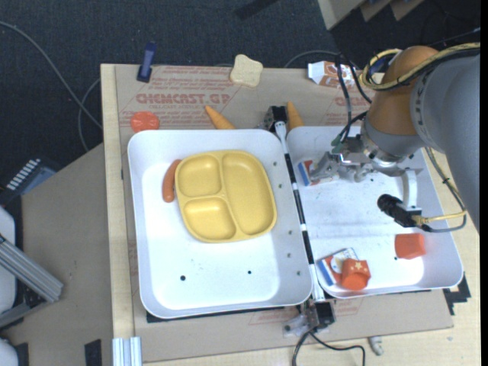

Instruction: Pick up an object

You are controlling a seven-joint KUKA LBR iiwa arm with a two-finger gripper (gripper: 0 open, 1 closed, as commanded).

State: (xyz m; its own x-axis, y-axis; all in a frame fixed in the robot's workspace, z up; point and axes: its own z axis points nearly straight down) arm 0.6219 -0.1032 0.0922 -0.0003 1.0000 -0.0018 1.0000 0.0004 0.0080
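My gripper (pixel 347 163) hangs low over the far part of the right bin (pixel 438 277), below the grey arm with the orange band. A small red and blue item (pixel 303 172) lies just left of it against the bin's left wall. An orange-red block (pixel 410 245) rests near the right wall. At the near left corner an orange-red toy (pixel 354 274) lies beside a white packet (pixel 332 264). I see nothing between the gripper's tips.
The left bin (pixel 221 292) carries a yellow divided plate (pixel 226 195) with a red sausage (pixel 168 181) at its left. Behind the bins lie a bread slice (pixel 245 69), a carrot (pixel 219 118), an orange disc (pixel 142 120) and a blue item (pixel 146 61).
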